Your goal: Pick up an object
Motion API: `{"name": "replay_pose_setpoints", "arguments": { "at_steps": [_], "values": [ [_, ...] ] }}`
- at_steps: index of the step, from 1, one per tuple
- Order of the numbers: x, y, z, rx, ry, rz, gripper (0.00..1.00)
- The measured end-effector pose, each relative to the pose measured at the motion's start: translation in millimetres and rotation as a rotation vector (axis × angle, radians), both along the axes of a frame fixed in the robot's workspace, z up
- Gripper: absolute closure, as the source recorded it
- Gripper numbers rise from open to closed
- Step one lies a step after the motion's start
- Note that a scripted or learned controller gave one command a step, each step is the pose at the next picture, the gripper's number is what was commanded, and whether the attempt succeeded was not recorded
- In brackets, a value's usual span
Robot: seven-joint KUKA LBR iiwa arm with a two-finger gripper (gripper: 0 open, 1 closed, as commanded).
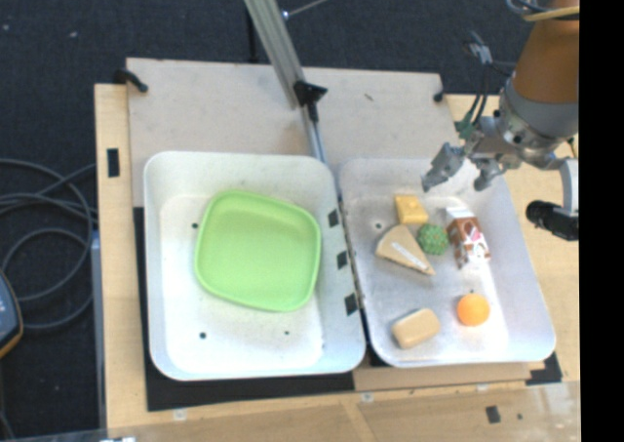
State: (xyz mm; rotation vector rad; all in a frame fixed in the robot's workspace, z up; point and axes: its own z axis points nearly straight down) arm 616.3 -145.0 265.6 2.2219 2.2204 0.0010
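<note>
My gripper [460, 175] hangs over the back of the right bin [526, 279], its two grey fingers spread open with nothing between them. Just below it lie a yellow cheese cube [410, 208], a small green broccoli-like piece [433, 239] and a red and white packet [466, 238]. A pale wedge [404, 251] sits left of the green piece. Nearer the front are a tan bread-like block [416, 327] and an orange ball [473, 309].
The left bin [166, 264] holds a light green square plate [258, 250]. A slanted metal pole [276, 35] rises from the back between the bins. Cables lie on the dark floor at the left.
</note>
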Motion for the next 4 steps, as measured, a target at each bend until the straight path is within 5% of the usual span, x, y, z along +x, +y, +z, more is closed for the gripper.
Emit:
{"name": "replay_pose_setpoints", "arguments": {
  "at_steps": [3, 4],
  "values": [
    [8.6, 1.0, -162.7, -0.003, -0.004, -0.001, 0.00],
    [9.5, 0.8, -150.4, -0.003, -0.008, -0.002, 1.00]
  ]
}}
